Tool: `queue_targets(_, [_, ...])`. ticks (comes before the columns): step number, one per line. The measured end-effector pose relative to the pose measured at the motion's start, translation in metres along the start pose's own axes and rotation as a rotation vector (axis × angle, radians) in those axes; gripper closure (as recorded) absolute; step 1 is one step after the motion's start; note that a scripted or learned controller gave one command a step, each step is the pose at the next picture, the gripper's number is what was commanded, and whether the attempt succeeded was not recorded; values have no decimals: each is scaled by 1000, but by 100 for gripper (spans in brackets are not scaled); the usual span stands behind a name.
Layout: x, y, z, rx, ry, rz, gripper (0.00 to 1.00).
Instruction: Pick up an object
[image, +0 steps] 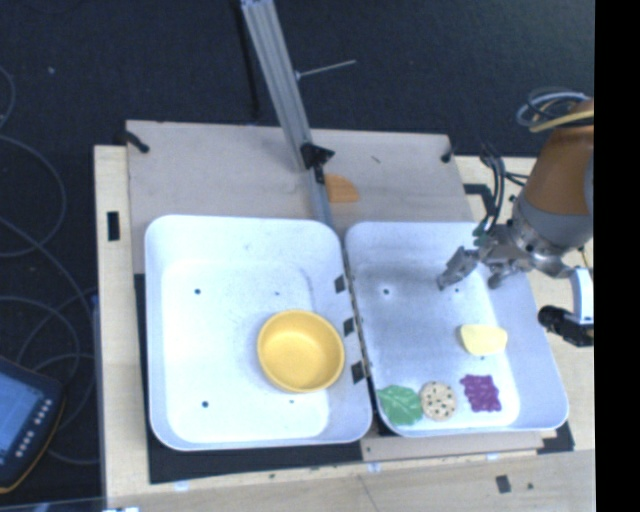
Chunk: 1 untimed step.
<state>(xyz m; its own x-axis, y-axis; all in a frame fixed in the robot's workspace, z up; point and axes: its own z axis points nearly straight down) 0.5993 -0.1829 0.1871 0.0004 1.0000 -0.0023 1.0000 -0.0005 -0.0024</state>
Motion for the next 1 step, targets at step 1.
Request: queue_targets(1, [3,5,61,2,1,0,0])
